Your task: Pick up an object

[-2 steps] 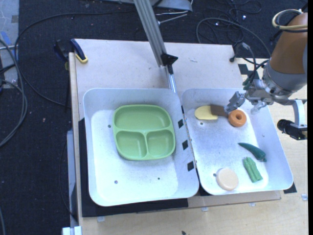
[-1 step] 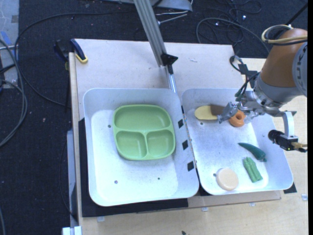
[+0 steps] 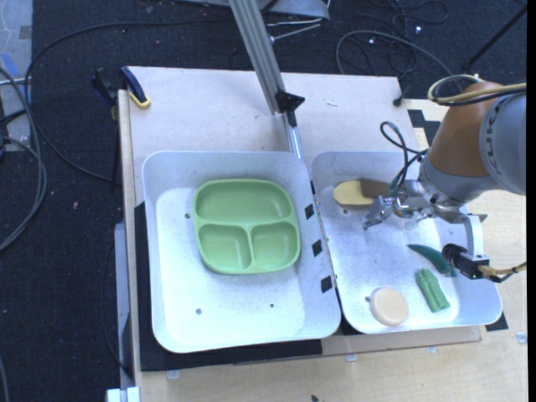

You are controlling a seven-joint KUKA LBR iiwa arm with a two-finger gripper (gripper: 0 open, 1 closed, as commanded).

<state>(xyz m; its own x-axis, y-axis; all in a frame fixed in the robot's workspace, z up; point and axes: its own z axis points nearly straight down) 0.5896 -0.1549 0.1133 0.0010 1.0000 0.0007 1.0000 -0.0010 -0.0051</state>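
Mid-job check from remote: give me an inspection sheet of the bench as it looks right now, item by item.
Surface: two white bins side by side, left bin and right bin, on a pale bench.
Job's things: in the right bin, a yellow-headed brush, a round cream disc, a green ridged stick and a teal piece.
Clutter: green divided tray in the left bin.
Claw: claw low over the right bin beside the brush; finger state unclear.
Cables: black cable looping at the wrist; cables on the floor.
Surroundings: slanted metal pole, dark carpet.
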